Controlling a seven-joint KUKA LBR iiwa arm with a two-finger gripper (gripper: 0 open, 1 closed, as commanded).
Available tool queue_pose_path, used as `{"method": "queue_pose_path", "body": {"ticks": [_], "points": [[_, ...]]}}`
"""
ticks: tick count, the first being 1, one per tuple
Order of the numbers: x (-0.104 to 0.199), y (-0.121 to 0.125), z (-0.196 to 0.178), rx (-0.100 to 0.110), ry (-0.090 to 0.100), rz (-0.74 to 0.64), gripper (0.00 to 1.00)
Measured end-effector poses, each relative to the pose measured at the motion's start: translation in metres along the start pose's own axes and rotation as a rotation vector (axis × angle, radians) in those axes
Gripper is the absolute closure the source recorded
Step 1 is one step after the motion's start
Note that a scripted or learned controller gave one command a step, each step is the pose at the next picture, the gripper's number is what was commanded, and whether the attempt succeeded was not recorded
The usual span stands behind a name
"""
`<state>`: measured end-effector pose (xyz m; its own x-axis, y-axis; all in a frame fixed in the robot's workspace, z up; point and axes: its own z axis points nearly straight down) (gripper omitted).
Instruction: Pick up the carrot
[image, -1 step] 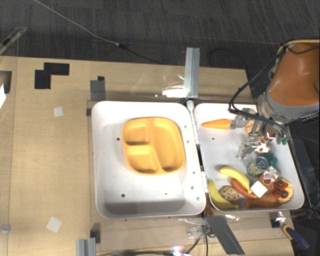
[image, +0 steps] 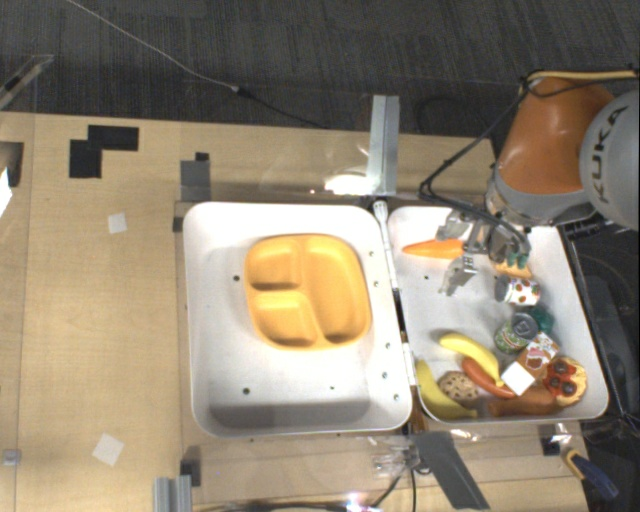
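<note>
The orange carrot (image: 430, 248) lies in the far left corner of the right bin (image: 578, 300), its tip pointing left toward the divider. My gripper (image: 480, 283) hangs just right of the carrot's thick end. Its two fingers (image: 457, 277) stand apart, open, with nothing between them. The thick end of the carrot runs behind the gripper body, so I cannot tell whether they touch.
The near half of the right bin is crowded with toy food: two bananas (image: 468, 349), a cookie (image: 458, 385), a sausage (image: 481, 375), a white cube (image: 517, 378), a can (image: 514, 333). A yellow divided plate (image: 303, 290) sits in the left bin (image: 215, 380).
</note>
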<state>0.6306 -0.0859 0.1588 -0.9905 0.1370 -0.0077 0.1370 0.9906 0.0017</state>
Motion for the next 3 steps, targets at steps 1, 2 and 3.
{"method": "queue_pose_path", "body": {"ticks": [1, 2, 3], "points": [[0.048, -0.040, 0.069, 0.000, -0.007, 0.094, 0.00], [0.006, -0.025, 0.069, 0.003, 0.007, 0.401, 0.00], [-0.015, -0.010, 0.069, 0.018, 0.038, 0.766, 0.00]]}}
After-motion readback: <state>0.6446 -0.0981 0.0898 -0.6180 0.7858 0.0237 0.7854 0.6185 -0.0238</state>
